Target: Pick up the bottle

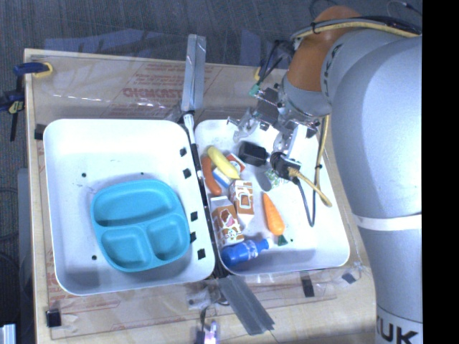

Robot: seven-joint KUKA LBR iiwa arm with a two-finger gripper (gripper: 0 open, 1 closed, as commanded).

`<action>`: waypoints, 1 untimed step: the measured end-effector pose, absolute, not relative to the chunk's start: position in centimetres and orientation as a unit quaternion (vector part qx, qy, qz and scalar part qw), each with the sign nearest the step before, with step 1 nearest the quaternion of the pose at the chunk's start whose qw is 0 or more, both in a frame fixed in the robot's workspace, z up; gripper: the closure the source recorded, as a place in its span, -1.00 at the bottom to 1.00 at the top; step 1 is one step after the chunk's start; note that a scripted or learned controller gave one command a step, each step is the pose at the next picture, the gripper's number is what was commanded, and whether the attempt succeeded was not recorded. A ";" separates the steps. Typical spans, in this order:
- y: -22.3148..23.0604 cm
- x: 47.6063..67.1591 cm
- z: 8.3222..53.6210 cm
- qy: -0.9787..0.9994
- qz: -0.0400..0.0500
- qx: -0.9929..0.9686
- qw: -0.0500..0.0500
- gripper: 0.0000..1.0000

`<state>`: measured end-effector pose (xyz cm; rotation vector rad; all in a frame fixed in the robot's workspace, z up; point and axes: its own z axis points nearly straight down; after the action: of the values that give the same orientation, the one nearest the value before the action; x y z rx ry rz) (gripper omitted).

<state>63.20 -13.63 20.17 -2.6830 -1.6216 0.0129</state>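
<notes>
1. The gripper [267,136] hung over the far end of the right bin [326,244]; whether it was wide or narrow could not be told.
2. The blue bottle [244,251] lay on its side well away from the gripper, by the bin's near rim.
3. Between gripper and bottle lay a banana [223,162], two small cartons [244,196] and a carrot [272,215].
4. Far to the gripper's other side, the left bin [64,156] held a blue divided tray [140,223].

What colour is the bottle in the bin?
Blue. The bottle lies at the front of the right bin, seen in the camera view.
</notes>
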 end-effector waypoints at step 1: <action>-16.3 64.3 16.8 -0.494 0.004 -0.869 0.004 -1.00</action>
<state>64.33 -16.30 16.84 -2.7248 -1.5491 0.0126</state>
